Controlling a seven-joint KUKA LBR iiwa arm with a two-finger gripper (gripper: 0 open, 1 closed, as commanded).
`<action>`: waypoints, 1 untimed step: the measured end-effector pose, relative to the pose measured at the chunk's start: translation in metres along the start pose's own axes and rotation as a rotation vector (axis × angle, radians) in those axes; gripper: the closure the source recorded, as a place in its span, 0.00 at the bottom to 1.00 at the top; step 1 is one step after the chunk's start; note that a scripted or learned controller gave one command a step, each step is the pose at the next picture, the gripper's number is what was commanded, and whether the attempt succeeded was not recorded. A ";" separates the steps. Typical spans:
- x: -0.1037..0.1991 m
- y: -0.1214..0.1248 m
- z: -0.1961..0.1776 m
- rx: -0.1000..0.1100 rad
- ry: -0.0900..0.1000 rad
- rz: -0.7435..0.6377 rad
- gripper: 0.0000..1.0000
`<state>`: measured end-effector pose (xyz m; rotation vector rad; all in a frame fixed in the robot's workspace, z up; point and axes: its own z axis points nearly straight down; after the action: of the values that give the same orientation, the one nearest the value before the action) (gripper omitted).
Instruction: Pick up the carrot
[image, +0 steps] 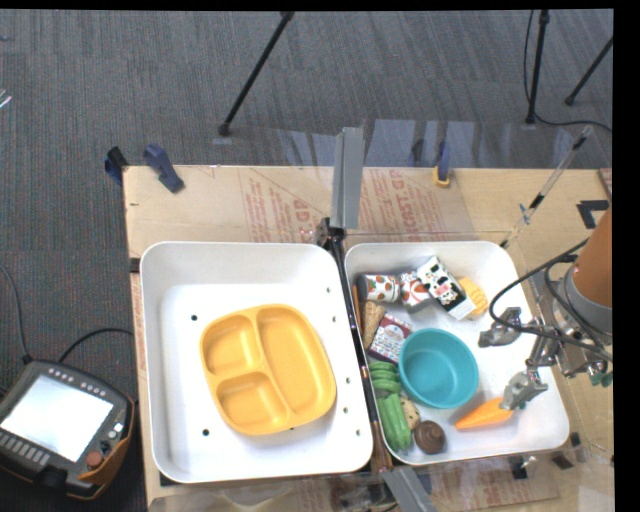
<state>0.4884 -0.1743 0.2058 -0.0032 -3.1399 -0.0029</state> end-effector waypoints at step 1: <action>0.011 0.002 0.120 0.000 0.000 0.097 0.00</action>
<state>0.4767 -0.1720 0.0863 -0.1559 -3.1357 -0.0026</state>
